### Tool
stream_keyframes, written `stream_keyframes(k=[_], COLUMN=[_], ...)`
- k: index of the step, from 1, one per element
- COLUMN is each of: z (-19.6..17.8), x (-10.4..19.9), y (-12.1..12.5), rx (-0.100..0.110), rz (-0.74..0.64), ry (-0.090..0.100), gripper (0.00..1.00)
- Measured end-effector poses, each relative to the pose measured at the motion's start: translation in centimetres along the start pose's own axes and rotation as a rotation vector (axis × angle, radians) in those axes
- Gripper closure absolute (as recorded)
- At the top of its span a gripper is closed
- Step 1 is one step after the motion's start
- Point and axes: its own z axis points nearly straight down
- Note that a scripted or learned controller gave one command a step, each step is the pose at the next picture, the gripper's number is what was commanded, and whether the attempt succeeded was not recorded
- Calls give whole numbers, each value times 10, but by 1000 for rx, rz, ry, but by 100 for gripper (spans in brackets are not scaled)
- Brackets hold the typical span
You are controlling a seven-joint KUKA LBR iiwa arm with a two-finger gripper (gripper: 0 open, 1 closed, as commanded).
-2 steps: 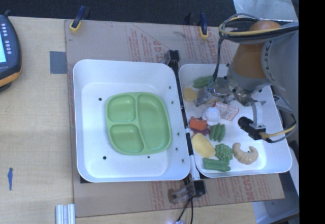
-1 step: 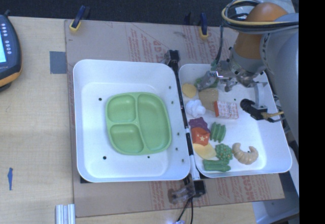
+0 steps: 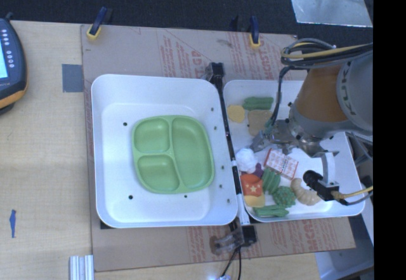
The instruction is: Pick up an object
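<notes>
The right bin [image 3: 347, 157] holds several small toy items. At its back lie a yellow round piece [image 3: 236, 113], a green pod [image 3: 257, 103] and a tan piece [image 3: 257, 121]. Nearer the front are a white ball [image 3: 245, 159], a red block with a yellow star [image 3: 252, 187], a red-and-white packet [image 3: 281, 163], green vegetables [image 3: 276, 195] and a tan curled piece [image 3: 307, 195]. My gripper [image 3: 265, 140] hangs low over the bin's middle, just right of the tan piece and above the packet. The arm's grey body and orange band cover the bin's right part.
The left bin [image 3: 114, 202] carries a green divided plate [image 3: 172, 153] at its centre. A black divider with clamps [image 3: 217, 73] runs between the bins. A handheld pendant [image 3: 9, 60] lies at the bench's far left. Cables [image 3: 311, 50] loop above the arm.
</notes>
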Motion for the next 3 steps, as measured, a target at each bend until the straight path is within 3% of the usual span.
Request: stream_keyframes(k=[1,2,3], z=[-2,-6,-3], x=[2,12,1], y=[34,84,103], rx=[-13,-15,-13], rz=[-3,-4,-5], ry=[-3,-2,-3], gripper=[0,0,0])
